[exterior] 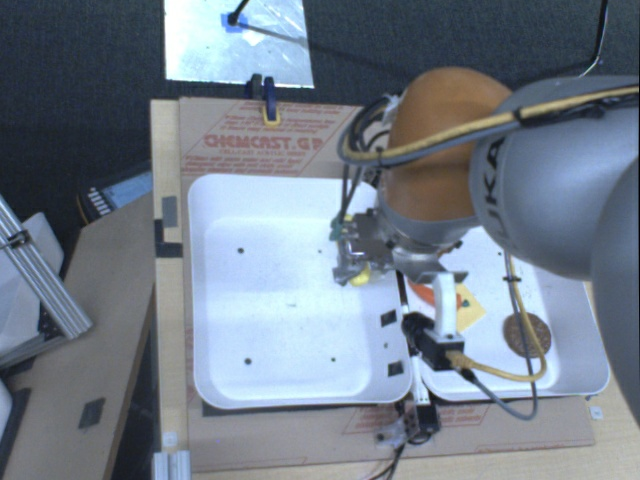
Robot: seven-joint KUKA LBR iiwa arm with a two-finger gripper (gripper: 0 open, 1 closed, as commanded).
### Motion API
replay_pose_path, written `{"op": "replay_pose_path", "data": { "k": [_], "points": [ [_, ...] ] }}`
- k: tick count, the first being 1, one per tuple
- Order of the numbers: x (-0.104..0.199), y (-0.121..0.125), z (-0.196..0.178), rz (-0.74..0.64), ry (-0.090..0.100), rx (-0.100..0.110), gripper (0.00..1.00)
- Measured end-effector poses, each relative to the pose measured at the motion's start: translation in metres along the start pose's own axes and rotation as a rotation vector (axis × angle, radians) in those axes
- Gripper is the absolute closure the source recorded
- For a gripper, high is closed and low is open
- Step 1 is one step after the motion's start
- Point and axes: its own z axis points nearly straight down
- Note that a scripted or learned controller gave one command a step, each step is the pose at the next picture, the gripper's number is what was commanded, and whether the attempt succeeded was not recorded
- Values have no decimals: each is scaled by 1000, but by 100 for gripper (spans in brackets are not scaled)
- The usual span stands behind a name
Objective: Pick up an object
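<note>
At the end effector [352, 256]: grey metal, low over the inner right edge of the left-hand bin [250, 368], close to the wall it shares with the right-hand bin [575, 363]. Open or closed: cannot tell from this angle, under the bulk of the wrist.

Just below its tip, touching or all but touching, a small yellow object [361, 276], at the left-hand bin's right margin. Gripped or merely beside: cannot tell either.

Above and to the right, the arm [560, 178]: orange band, then broad grey housing, in from the view's right and covering much of the right-hand bin.

In the right-hand bin, past the wrist:
- a small orange piece [424, 292] near the dividing wall
- a flat yellow piece [471, 312] just beside it
- a brown disc [526, 334] further right, apart from both

On the left-hand bin's white floor, a few tiny dark dots.

Under both bins, a brown cardboard sheet [255, 140] with red lettering, and a black-and-yellow clamp [266, 100] on its far edge. Beyond that, a shiny silver sheet [238, 33] on dark ground, with a bit of blue tape [232, 20] on it.

At the view's left, the pale wooden bench [110, 318] and a length of aluminium profile [40, 288] lying aslant.
</note>
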Motion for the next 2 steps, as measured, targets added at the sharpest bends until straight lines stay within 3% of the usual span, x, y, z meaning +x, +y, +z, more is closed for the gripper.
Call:
{"op": "replay_pose_path", "data": {
  "k": [1, 2],
  "points": [
    [0, -23, 80, 1, 3, -6, 100],
    [29, -21, 28, -5, 6, -18, 100]
  ]
}}
